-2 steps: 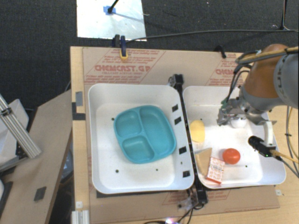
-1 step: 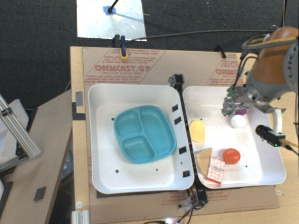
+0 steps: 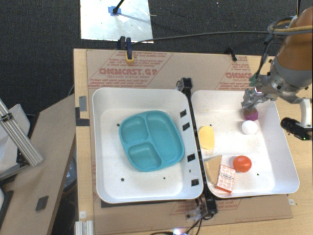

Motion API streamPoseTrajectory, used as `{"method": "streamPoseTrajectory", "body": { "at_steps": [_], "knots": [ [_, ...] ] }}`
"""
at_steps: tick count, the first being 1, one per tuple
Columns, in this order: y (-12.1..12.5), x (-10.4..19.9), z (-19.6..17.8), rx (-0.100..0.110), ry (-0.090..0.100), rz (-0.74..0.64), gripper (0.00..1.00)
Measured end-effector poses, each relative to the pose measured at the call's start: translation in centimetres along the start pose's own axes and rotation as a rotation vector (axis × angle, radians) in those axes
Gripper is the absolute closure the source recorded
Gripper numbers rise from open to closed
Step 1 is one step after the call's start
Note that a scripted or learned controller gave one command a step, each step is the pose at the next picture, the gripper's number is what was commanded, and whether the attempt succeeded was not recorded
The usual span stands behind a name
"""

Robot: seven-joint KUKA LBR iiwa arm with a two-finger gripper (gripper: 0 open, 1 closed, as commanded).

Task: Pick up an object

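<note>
Purple object (image 3: pixel 251 114) under the gripper (image 3: pixel 252 102) — far side of the right bin (image 3: pixel 279 131).
Whether the fingers are wide or shut cannot be told. Just beside it lies a white ball (image 3: pixel 249 127); a red tomato (image 3: pixel 242 163) and yellow piece (image 3: pixel 206 137) sit nearer; a teal tray (image 3: pixel 150 140) lies in the left bin (image 3: pixel 105 131).

**Colour survey of bench and bins**

I record two white bins: left bin (image 3: pixel 105 146), right bin (image 3: pixel 279 151). In the left I note a teal divided plate (image 3: pixel 150 140). In the right I note a purple object (image 3: pixel 251 114), a white ball (image 3: pixel 249 127), a pale yellow piece (image 3: pixel 206 137), a red-orange tomato (image 3: pixel 242 163) and a red-and-white patterned packet (image 3: pixel 226 178). The arm (image 3: pixel 296 48) shows an orange band over grey. The board (image 3: pixel 161 67) is tan with red lettering.
</note>
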State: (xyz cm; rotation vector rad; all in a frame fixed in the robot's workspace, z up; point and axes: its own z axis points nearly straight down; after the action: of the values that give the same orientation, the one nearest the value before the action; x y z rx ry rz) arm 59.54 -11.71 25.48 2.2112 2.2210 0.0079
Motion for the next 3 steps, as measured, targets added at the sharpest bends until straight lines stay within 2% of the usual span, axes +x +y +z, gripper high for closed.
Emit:
{"method": "streamPoseTrajectory", "body": {
  "at_steps": [1,2,3],
  "knots": [
    [0.1,0.0,-2.4,0.004,0.001,0.0,1.0],
    [-1.1,5.1,-1.9,0.008,0.003,-0.004,1.0],
    [-1.1,10.4,-1.7,0.007,0.004,-0.006,1.0]
  ]
}}
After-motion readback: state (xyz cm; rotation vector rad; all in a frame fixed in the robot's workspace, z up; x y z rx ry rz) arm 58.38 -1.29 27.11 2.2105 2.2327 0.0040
